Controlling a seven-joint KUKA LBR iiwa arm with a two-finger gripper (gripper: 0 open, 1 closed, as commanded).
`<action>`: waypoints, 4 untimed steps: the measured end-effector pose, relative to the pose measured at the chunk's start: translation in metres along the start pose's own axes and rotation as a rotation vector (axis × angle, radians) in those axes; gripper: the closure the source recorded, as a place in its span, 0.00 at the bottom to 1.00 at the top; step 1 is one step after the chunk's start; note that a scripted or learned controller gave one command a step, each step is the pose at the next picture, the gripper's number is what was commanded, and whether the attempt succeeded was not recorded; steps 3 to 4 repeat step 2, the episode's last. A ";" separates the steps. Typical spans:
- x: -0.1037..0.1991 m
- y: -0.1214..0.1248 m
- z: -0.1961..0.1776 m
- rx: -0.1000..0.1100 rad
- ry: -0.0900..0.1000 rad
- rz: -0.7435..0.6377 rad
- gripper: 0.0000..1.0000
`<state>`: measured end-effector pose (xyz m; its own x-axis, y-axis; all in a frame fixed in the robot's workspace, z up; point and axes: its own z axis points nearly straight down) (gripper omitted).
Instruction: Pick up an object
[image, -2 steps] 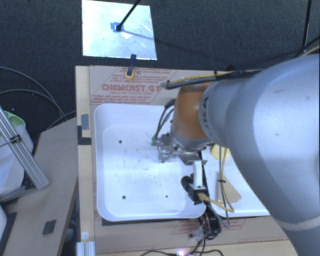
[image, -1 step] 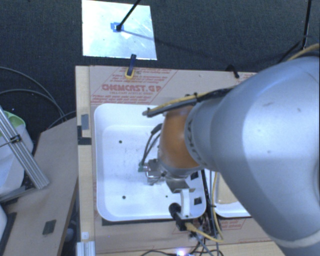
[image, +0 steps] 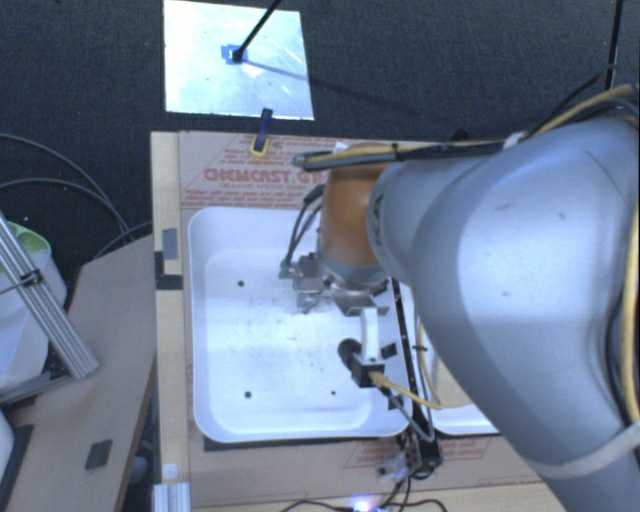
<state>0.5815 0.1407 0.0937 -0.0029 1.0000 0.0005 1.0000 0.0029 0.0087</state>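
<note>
Dark carpet (image: 450, 60) surrounded a tabletop (image: 166, 340) seen from above at a slant, and a shiny metal plate (image: 235, 70) lay on the carpet beyond its far edge. On the tabletop lay a brown sheet (image: 240, 178) printed with red lettering, and a small blue and yellow clamp (image: 262, 133) sat at its far edge. A shallow left white bin (image: 230, 330) rested on the sheet, its floor marked by a few small dark spots (image: 248, 393) and faint smudges. A sliver of the right white bin (image: 465, 420) showed beside it, under the robot. The large grey arm (image: 510, 300) reached in from the right and covered most of that side, with its orange band (image: 350, 220) above the wrist. The gripper (image: 318, 290) hung low over the far right part of the left bin. Whether it was spread or closed could not be told from this angle, nor could it be told where an object to pick up lay. A slanted aluminium rail (image: 45, 305) stood at the left edge, beside a lower wooden surface (image: 110, 350).
</note>
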 end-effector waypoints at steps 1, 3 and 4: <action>0.021 -0.074 0.009 0.012 0.000 0.000 1.00; 0.038 0.007 -0.191 -0.014 0.006 -0.003 1.00; 0.038 0.007 -0.191 -0.014 0.006 -0.003 1.00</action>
